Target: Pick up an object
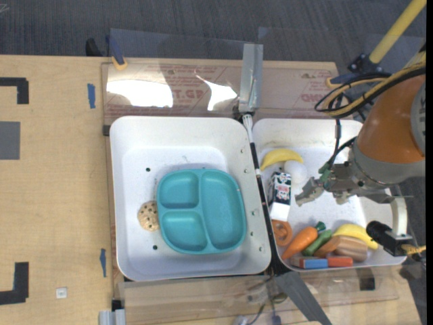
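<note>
My gripper (312,191) hangs over the middle of the right bin (308,147), its fingers spread open with nothing between them. Just left of it stands a small black-and-white milk carton (282,187), and a yellow banana (281,158) lies behind that. Along the bin's front lie an orange ring-shaped piece (281,231), a carrot (300,242), a green vegetable (320,239), a second yellow banana (355,233), a hot dog (347,248) and a red-and-blue stick (328,263).
The left bin (128,147) holds a teal three-compartment plate (201,210) with a cookie (147,215) at its left edge. A metal divider post (251,80) rises between the bins at the back. Yellow and black cables (358,80) hang at the upper right.
</note>
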`<move>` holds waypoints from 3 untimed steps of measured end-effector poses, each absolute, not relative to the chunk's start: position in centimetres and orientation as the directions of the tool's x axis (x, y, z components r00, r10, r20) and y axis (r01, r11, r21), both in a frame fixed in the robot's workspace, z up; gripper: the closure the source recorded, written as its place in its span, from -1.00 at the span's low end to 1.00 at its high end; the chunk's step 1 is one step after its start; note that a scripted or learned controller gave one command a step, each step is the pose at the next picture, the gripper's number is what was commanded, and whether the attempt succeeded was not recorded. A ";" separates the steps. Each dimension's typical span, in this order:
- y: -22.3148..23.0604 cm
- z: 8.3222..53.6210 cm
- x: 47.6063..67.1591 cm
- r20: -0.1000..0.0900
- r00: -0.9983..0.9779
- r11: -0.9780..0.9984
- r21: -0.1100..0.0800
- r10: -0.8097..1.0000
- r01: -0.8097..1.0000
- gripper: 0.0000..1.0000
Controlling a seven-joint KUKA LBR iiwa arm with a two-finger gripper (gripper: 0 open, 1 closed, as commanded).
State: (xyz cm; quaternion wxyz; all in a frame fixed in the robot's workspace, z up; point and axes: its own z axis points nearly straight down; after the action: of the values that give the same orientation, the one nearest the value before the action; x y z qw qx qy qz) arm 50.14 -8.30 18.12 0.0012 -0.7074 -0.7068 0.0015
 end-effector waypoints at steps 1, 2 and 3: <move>-7.8 18.1 49.6 -0.002 0.339 -0.340 -0.004 0.941 0.941 -1.00; -10.5 8.5 48.1 0.002 0.076 -0.076 -0.001 0.997 0.997 -1.00; -10.6 9.3 48.3 0.001 0.077 -0.077 0.003 0.997 0.997 1.00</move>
State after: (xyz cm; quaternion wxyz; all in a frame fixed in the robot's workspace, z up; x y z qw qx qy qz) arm 48.28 -10.60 9.34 -0.0010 -0.7337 -0.6795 -0.0013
